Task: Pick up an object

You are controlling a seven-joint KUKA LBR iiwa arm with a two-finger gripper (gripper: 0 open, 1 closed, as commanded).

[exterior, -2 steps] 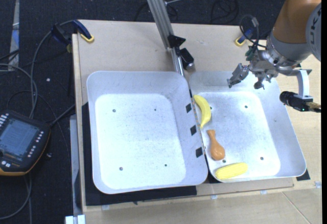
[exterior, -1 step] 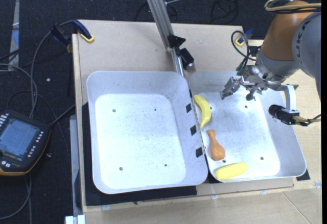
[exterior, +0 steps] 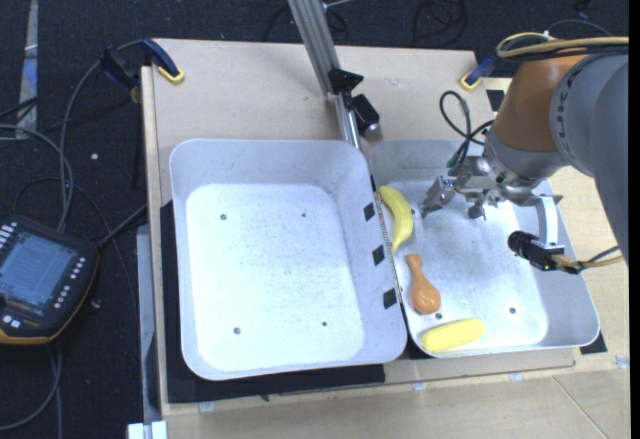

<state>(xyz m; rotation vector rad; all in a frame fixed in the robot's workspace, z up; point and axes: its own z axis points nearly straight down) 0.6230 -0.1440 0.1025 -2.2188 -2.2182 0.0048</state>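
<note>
A fixed camera is looking down at a slant on a pale wooden bench (exterior: 260,87) bearing two shallow white bins side by side. The left bin (exterior: 270,257) is lying with its speckled floor bare. The right bin (exterior: 565,312) is holding three small things, all along its left and lower parts. A yellow banana (exterior: 398,215) is lying curved against the bin's left wall. Just below it an orange drumstick-shaped toy (exterior: 423,287) is resting, narrow end toward the banana. Near the bin's lower edge a yellow lemon-like piece (exterior: 454,334) is lying on its side.

The grey arm (exterior: 590,117) with its orange band is reaching in from the right — its gripper (exterior: 455,195) is hanging over the upper middle of the right bin, just right of the banana. Nothing is showing between its fingers; whether they are apart or together cannot be told from this angle.

A grey metal pole (exterior: 315,27) is slanting up from between the bins. On the dark floor at the left — a handheld control pendant (exterior: 35,277) is sitting with its cables.
</note>
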